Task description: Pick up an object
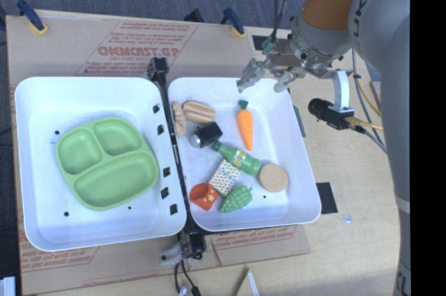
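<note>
Approach step, nothing picked yet.
We hover the gripper point(263, 79), fingers apart and empty, over the right bin's point(300, 148) far edge; next drop onto the carrot point(245, 129).

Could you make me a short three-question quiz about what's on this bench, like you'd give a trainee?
1. True or false: the green plate lies in the same bin as the carrot.
2. Which lies closest to the green bottle? A) the bread roll B) the round wooden disc C) the blue clamp
3. Fill in: the gripper hangs over the far edge of the ____ bin.

Key: 1. False; the plate is in the left bin, the carrot in the right. 2. B. 3. Right.
</note>
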### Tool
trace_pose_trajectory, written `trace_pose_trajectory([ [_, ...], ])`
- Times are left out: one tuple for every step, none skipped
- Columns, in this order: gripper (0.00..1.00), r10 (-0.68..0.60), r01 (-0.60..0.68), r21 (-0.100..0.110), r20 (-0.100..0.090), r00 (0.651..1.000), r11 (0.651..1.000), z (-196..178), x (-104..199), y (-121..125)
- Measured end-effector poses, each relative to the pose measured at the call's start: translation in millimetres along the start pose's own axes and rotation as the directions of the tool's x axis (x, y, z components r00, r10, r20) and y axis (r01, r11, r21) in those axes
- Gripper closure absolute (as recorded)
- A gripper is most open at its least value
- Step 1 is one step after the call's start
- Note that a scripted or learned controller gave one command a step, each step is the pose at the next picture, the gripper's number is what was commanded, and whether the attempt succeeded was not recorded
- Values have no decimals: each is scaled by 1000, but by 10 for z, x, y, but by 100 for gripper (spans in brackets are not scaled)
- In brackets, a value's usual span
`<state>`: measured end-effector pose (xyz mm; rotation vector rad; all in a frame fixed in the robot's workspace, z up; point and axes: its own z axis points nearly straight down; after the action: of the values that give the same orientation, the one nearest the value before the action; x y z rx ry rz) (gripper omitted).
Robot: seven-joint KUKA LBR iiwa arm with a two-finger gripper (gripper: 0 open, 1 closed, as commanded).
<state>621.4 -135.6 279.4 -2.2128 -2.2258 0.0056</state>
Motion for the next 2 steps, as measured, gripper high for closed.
trace_pose_trajectory([
  [0,0,0,5,-1,1000,1000,1341,-336,106],
  [0,-1,1,1,0,1000,1000,1885,-540,30],
])
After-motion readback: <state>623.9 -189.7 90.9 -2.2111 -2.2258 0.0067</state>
